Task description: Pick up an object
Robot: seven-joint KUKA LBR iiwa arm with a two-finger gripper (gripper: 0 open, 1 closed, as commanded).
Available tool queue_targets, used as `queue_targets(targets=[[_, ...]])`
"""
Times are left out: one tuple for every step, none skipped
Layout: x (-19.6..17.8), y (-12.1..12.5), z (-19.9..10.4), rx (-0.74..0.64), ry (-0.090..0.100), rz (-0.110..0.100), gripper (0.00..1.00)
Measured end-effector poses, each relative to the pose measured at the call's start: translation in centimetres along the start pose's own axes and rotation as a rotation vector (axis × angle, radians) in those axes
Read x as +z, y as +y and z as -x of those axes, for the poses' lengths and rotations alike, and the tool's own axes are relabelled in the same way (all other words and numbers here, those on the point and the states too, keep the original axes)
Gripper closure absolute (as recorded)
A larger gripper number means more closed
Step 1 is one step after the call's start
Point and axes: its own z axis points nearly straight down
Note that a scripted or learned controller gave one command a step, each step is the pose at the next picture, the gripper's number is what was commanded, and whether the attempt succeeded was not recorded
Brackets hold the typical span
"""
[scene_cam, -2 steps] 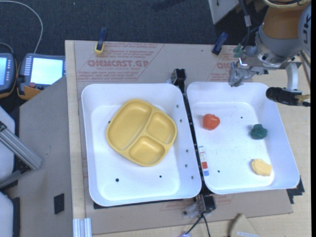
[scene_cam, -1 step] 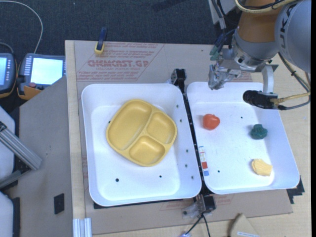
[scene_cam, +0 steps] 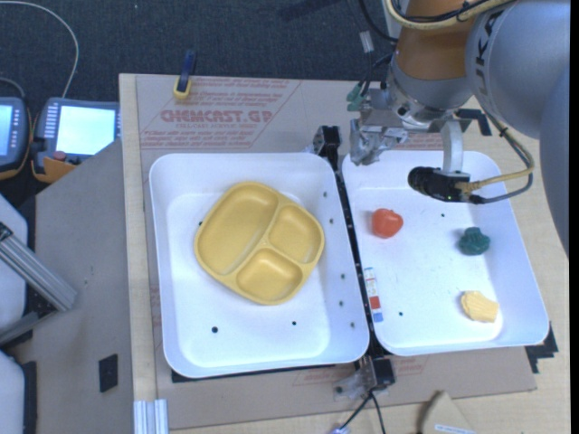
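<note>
Camera view shows the pincer [scene_cam: 366,148] above the right bin's [scene_cam: 434,333] far corner, its opening impossible to judge; it should centre over the red object [scene_cam: 387,222] before descending.

Plate [scene_cam: 261,240] in left bin [scene_cam: 172,269]; three toys in right bin [scene_cam: 434,324].

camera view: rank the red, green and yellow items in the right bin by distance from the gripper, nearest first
Gripper is at the right bin's far-left corner.
1. Red item: left part of the bin, just below the gripper.
2. Green item: right side of the bin, mid-depth.
3. Yellow item: right side, near the front edge.
</note>
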Motion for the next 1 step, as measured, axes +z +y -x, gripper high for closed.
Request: queue_targets(targets=[[0.22, -0.26, -4.96, 0.001, -0.001, 0.0, 1.0]])
